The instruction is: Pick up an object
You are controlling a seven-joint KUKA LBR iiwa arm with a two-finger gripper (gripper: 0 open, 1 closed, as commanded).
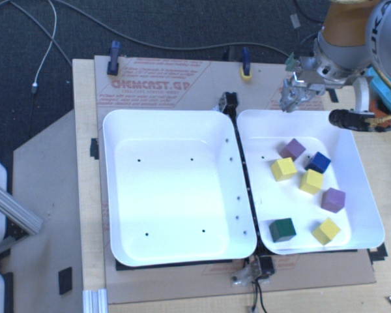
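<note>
The right bin [362, 175] holds several small blocks: a purple one [292, 150], a blue one [318, 162], yellow ones [283, 169] [311, 181] [326, 230], another purple one [333, 199] and a dark green one [282, 229]. My gripper [292, 102] hangs at the far rim of the right bin, up and behind the blocks, apart from all of them. Nothing shows between its fingertips.
The left bin [117, 194] sits beside the right one, sharing a middle edge. Both rest on a cardboard sheet [156, 83] held by blue clamps [114, 54] at the back. Cables run across the dark floor at the top left.
</note>
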